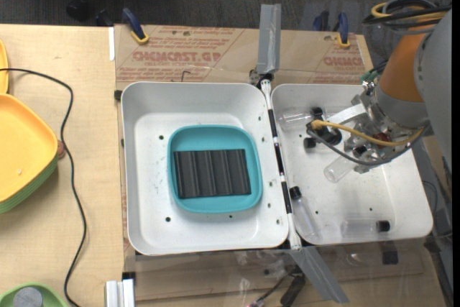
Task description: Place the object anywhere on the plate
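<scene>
Nearest the counter's front edge, in the right bin (406,201), lies one clear tube (361,228) with a black end, flat along that bin's front wall.

Count: two white bins, side by side on one cardboard sheet (194,54). One teal plate (215,134) sits in the middle of the left bin (144,176) and carries one dark ribbed insert (212,172). A second clear tube (295,116), also black-ended, lies in the right bin's far left corner. One clear piece (336,171) shows just beside the hand. All three are well apart from the plate. One yellow dish stack (21,154) stands at the counter's left edge.

Hand (356,153): low over the middle of the right bin. How far open it is, I cannot tell, nor whether it touches the clear piece; no grasp can be confirmed.
</scene>
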Motion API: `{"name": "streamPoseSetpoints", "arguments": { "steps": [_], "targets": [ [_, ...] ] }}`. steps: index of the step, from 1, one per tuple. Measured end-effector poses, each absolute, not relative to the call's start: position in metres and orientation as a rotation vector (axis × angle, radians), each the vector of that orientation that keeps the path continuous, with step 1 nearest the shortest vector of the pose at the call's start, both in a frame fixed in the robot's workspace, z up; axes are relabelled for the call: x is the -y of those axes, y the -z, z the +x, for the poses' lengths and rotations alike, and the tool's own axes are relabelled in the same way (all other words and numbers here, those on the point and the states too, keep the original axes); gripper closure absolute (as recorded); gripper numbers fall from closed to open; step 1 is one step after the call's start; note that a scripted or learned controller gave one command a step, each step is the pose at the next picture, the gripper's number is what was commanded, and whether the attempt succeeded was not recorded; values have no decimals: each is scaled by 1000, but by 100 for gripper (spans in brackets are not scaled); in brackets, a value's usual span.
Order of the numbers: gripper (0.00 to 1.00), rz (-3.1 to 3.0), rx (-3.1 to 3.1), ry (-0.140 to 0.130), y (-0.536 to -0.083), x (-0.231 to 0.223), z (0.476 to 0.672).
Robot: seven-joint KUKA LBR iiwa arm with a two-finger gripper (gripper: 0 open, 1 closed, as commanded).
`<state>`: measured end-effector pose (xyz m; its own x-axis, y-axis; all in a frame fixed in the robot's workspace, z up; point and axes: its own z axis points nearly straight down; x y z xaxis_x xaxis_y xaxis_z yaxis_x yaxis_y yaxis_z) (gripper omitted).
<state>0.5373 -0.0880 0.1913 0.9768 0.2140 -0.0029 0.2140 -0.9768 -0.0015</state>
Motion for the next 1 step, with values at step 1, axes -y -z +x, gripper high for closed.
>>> {"name": "streamPoseSetpoints", "arguments": {
  "steps": [1],
  "targets": [
    [0,-3122,339,-5,-191,88,537]
  ]
}}
